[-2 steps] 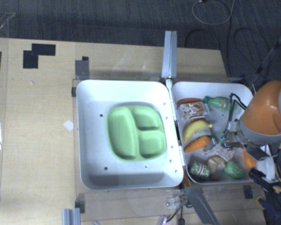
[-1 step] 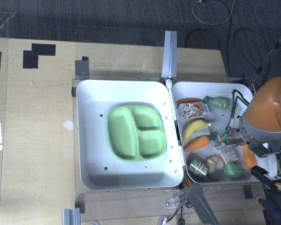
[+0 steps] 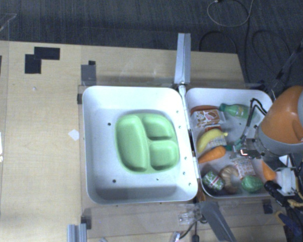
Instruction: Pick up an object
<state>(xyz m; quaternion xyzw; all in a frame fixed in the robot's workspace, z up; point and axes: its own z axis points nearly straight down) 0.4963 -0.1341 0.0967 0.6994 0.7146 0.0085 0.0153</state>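
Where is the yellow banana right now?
The yellow toy banana lies in the right white bin, near its left wall. It sits just above the orange toy carrot and below the red-and-white packet.

- The wooden bench (image 3: 40, 135) carries two white bins side by side.
- The left bin (image 3: 93, 150) and the right bin (image 3: 192, 97) are touching.
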